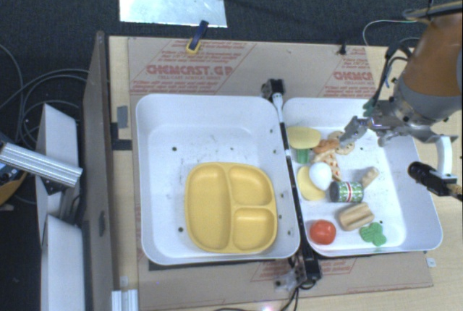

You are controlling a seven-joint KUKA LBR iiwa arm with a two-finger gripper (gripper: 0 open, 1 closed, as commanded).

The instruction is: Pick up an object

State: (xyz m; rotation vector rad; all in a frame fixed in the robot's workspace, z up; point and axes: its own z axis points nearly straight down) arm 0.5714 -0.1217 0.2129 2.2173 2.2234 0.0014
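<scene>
1. Camera view puts the tool (356, 130) low over the right bin (412, 195), at the upper edge of the pile; whether it is parted or closed I cannot tell, and nothing is visibly held.
2. Candidates crowd together: white egg (320, 174), green-labelled can (347, 192), bread roll (355, 215), tomato (323, 231).
3. Risk: neighbours touch, so a closing grip may nudge or wedge.
4. The bin's right half has open room; the divider wall (287, 158) crowds the pile's left.

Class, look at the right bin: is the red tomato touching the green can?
Apart. The camera view shows bare white bin floor between the tomato and the can, which lies higher up beside the egg.
</scene>
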